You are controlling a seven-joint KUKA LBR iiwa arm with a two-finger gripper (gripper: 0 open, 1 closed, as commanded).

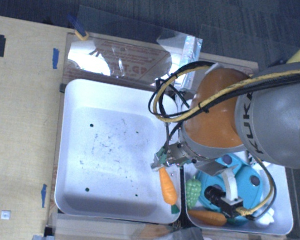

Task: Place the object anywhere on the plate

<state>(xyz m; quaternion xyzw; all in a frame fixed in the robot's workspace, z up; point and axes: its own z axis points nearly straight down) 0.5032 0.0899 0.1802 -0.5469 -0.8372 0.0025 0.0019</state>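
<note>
An orange toy carrot [168,188] with a green top hangs tilted over the right edge of the left bin [107,138]. My gripper [162,160] is shut on its green end, and the orange tip points down and to the right. The blue plate [253,182] lies in the right bin [284,220], just right of the gripper. The arm's wrist hides much of the plate.
A green toy vegetable [192,192] and a second orange piece [208,216] lie in the right bin by the divider, with a white item [265,219] at its front right. Yellow and black cables [164,99] loop above the gripper.
</note>
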